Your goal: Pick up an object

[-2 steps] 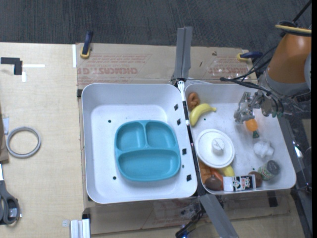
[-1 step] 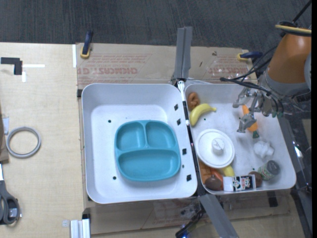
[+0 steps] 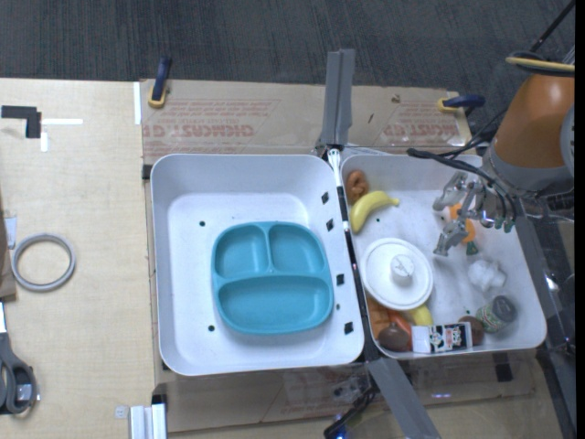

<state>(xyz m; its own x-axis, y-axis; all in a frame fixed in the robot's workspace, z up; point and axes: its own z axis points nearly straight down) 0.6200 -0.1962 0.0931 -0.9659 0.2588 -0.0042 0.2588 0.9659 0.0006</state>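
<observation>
At the near rim of the right bin [image 3: 535,337] a small black-and-white carton [image 3: 442,337] lies on its side, with a dark reddish-brown fruit [image 3: 393,336] to its left and a yellow item [image 3: 420,315] peeking out just behind. A small round tin [image 3: 498,312] sits near the bin's near right corner, and a crumpled white piece [image 3: 483,272] rests just beyond it. A white round lid with a knob [image 3: 398,272] lies toward the bin's left side. Farther back, a banana [image 3: 369,208] lies beside a brown doughnut-like piece [image 3: 356,185] near the divider. The pincer [image 3: 451,239] hangs over the right bin's middle-right part, its metal fingers spread and pointing down, with nothing visible between them; a small orange object [image 3: 470,231] sits right by the fingers, and contact cannot be judged. The left bin [image 3: 174,273] holds a blue divided plate [image 3: 271,277]. On the counter [image 3: 73,337] to the left lie a grey ring [image 3: 40,262] and scissors [image 3: 15,382].
</observation>
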